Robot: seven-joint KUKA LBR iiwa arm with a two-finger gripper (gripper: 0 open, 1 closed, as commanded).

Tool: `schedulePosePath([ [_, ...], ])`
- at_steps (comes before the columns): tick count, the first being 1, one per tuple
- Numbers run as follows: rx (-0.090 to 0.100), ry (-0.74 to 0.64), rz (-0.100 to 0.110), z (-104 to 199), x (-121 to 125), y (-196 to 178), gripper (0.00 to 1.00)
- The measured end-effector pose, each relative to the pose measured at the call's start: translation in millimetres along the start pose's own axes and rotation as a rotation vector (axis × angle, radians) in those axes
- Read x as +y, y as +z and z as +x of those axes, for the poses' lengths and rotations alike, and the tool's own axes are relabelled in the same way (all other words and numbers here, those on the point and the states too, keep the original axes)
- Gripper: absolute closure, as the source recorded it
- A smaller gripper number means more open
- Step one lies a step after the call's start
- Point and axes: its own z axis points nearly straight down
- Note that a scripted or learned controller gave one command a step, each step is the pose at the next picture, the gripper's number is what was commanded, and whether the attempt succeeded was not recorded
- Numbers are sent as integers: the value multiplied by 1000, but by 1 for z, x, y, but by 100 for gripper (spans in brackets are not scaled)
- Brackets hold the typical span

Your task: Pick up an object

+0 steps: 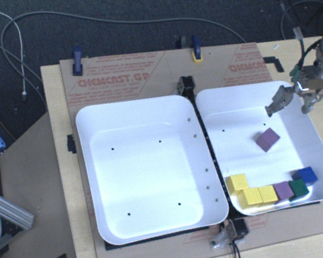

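My gripper [289,107] hangs over the far right part of the right bin [230,110], open, with nothing between its fingers. A purple block [267,139] lies alone in the middle of that bin, a little in front of and to the left of the gripper. Along the bin's front wall sits a row of blocks: a yellow block [236,183], two more yellow blocks [260,195], a small purple block [283,190], a green block [298,188] and a blue block [306,176].
The left bin [95,164] stands beside the right one, their walls touching in the middle. Blue clamps [77,60] hold the cardboard sheet at the bench's far edge. Cables run across the dark floor behind.
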Motion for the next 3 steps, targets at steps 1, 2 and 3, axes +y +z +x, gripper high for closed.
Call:
schedulePosePath([
  [1, -2, 36, -4, -58, -26, -43, 0],
  [2, 4, -1, 13, -61, 50, 128, 0],
  [3, 1, -2, 3, -22, 32, 199, 0],
])
